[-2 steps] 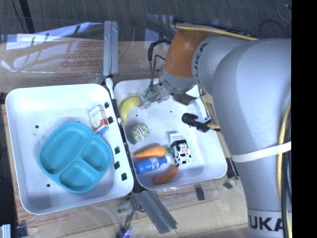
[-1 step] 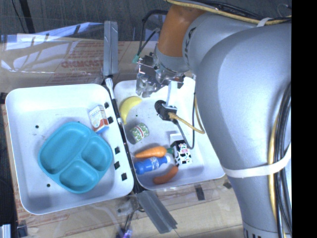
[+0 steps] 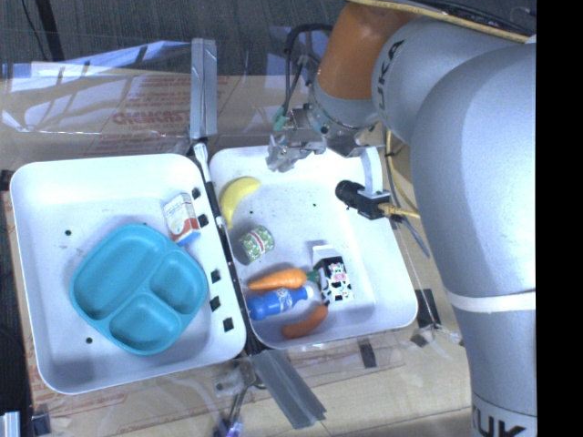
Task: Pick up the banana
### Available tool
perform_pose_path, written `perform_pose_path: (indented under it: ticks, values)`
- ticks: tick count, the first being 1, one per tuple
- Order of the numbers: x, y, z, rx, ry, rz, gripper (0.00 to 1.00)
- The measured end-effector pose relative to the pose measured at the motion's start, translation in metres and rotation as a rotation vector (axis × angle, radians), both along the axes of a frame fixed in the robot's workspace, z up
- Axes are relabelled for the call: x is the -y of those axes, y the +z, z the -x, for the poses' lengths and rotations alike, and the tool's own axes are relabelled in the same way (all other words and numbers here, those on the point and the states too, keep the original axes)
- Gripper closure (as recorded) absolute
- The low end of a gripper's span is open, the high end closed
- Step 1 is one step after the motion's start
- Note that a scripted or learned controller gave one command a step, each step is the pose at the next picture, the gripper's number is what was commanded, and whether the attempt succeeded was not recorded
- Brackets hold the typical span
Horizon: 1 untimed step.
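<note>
Banana (image 3: 239,192) lot, bench record. Surface: pale brown bench (image 3: 146,408) with a clear plastic sheet (image 3: 109,98) bearing faint red lettering laid across its 12 o'clock side; a dark, dim room lies beyond that edge. A grey metal strip (image 3: 202,89) stands up where the two bins meet. The banana is plain yellow, smooth and rounded, seen as a short stubby shape, resting on the floor of the right bin (image 3: 301,198) in its 10 o'clock corner, close against the wall shared with the neighbouring bin. Right bin, further contents: a green-and-white can (image 3: 254,242) just at the banana's 5 o'clock; an orange carrot (image 3: 278,279); a blue bottle (image 3: 273,303) touching the carrot at its 6 o'clock; a brown sausage (image 3: 305,321) by the 6 o'clock wall; a white carton with black cow patches (image 3: 332,280) at the carrot's 3 o'clock. Left bin (image 3: 55,180): a blue divided plate (image 3: 138,287) near centre, and a small red-and-white box (image 3: 181,215) at the plate's 1 o'clock. Tool: gripper (image 3: 290,148) over the right bin's 12 o'clock rim, at the banana's 1 o'clock and apart from it; whether it is spread or pressed together cannot be told.
</note>
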<state>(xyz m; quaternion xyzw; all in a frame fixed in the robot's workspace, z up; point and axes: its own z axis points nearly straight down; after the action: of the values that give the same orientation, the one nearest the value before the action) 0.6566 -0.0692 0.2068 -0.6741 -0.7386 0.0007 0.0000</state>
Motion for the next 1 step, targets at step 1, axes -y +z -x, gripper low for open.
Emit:
perform_pose_path:
  ticks: [1]
  values:
    - [-0.0001, 0.0, 0.0, 0.0, 0.0, 0.0, 0.0]
